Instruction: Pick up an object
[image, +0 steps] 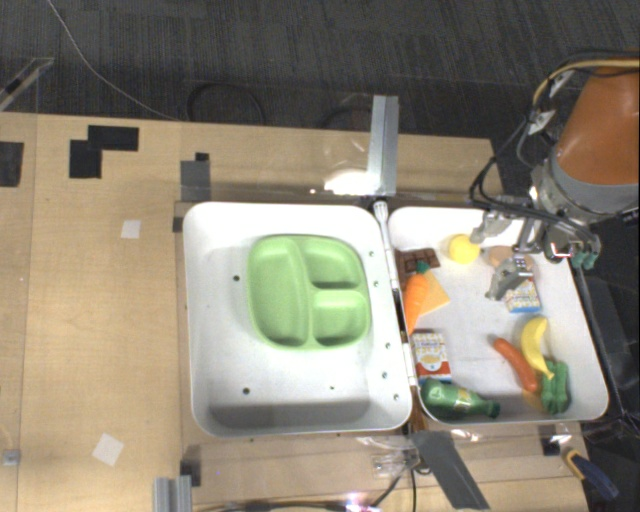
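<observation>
I see my hand (512, 268) over the right bin (470, 370), grip unclear, banana (535, 340), carrot (516, 364), bottle (456, 400) crowding; green tray (305, 290) fills the left bin (215, 330).

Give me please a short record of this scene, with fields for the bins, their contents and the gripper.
left bin: holds a green divided tray
right bin: yellow ball, orange wedge, banana, carrot, green bottle, small carton
gripper: above the right bin's far side, holding nothing visible
</observation>
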